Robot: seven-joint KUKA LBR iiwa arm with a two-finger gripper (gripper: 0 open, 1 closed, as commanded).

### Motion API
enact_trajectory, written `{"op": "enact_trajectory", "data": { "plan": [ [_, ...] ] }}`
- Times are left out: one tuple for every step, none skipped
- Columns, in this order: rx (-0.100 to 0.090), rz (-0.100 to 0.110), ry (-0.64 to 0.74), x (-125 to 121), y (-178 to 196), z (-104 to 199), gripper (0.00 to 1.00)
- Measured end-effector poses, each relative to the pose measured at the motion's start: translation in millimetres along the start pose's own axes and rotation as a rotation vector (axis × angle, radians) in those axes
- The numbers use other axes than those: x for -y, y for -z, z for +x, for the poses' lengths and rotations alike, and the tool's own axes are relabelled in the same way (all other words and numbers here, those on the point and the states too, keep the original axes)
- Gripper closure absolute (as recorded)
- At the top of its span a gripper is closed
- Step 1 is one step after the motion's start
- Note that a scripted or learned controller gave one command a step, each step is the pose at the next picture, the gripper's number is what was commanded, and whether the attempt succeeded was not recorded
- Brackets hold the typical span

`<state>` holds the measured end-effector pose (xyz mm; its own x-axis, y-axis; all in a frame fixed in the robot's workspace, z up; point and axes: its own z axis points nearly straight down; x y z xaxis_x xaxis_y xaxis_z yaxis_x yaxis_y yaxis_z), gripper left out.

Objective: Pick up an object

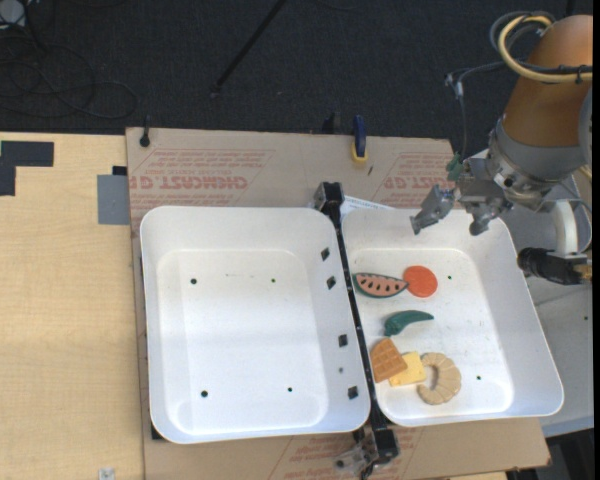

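The right bin (525, 318) holds several toy foods: a watermelon slice (380, 286), a red-orange round piece (421, 281), a dark green curved piece (408, 321), a brown bread-like piece (387, 359), a yellow cheese wedge (411, 370) and a tan ring-shaped piece (440, 378). My gripper (456, 214) hangs above the far rim of the right bin, up and to the right of the red piece. Its two fingers stand apart, open, with nothing between them.
The left bin (155, 308) lies beside the right one, joined by a black divider strip (338, 298). Both rest on a cardboard sheet (230, 173) on the wooden bench. A blue-and-yellow clamp (359, 140) sits at the cardboard's far edge.
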<state>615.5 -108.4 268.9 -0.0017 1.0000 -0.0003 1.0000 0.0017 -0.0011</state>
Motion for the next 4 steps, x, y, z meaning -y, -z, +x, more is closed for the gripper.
{"op": "enact_trajectory", "data": {
  "plan": [
    [-0.001, 0.001, 0.001, -0.1, 9.7, -0.2, 1.00],
    [0.002, -0.019, 0.001, -10.3, 203.8, 18.5, 1.00],
    [-0.002, 0.010, 0.003, -11.9, 106.4, 75.2, 1.00],
    [-0.002, 0.017, -0.004, 64.3, 15.5, 83.4, 1.00]
  ]
}}
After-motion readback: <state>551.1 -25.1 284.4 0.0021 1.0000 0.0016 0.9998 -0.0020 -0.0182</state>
